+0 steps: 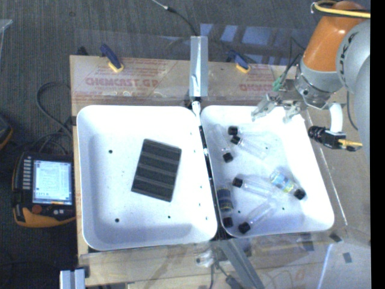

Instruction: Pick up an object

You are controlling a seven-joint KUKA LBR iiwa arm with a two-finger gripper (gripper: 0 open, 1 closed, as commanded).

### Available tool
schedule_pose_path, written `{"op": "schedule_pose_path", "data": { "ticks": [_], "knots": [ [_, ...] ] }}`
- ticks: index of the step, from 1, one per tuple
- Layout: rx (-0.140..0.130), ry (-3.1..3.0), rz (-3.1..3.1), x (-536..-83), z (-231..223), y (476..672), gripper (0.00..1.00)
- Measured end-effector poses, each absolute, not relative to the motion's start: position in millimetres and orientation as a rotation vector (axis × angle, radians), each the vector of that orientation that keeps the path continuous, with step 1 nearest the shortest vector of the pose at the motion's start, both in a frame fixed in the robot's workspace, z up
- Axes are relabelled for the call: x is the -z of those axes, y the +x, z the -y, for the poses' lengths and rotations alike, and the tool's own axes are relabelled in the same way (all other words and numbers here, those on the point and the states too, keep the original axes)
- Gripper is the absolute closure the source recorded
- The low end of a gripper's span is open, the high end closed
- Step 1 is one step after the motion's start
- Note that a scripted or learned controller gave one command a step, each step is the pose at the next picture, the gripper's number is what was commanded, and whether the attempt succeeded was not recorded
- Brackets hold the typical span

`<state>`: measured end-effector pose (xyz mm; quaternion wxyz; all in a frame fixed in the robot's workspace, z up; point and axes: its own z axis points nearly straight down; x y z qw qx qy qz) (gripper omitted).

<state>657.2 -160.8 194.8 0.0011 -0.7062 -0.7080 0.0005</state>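
Splayed and gripping nothing, the two-finger metal claw point(277, 108) hangs over the far edge of the right-hand shallow white plastic bin point(313, 167), carried by the grey arm with its orange band point(326, 38) reaching in from the table's right side. Below it, several clear plastic vials with black caps point(255, 188) lie scattered across that bin's floor, the nearest just beside the claw, offering likely targets for a pick not yet begun. A flat black ribbed rectangular block point(157, 169) rests alone at a slant in the middle of the left-hand white bin point(96, 221), well apart from the claw.
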Motion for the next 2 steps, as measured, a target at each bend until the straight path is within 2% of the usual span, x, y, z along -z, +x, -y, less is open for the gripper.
{"op": "schedule_pose_path", "data": {
  "ticks": [1, 2],
  "knots": [
    [0.0, -2.104, 2.332, -93.4, 156.6, 621.2, 0.0],
    [0.0, -2.102, 2.329, -101.2, 155.8, 620.5, 1.0]
  ]
}}
